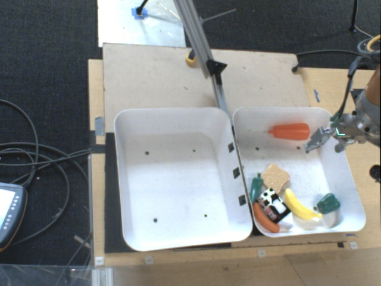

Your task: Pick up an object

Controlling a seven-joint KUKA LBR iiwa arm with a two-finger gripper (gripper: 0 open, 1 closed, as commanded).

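Right bin [351, 186], upper half: one orange carrot-shaped toy [290, 131], lying flat, well apart from other contents. End effector [318, 138] just beside its right end, above the bin's right rim; whether released or clenched cannot be told from this angle, and nothing is seen between its tips.

Right bin, lower corner: crowded heap of yellow banana [300, 205], tan slice [275, 176], black-and-white block [272, 200], red sausage [265, 217], two green pieces [328, 203].

Left bin [128, 159]: bare floor, open room.

Desk [250, 76]: bare board behind both bins.

Risks, judged: a descent off to the carrot's tapered end could nudge or roll it away; the right rim sits near the wrist, so a low approach may clip it. The heap invites a multi-item snag. The carrot offers free space on all sides.
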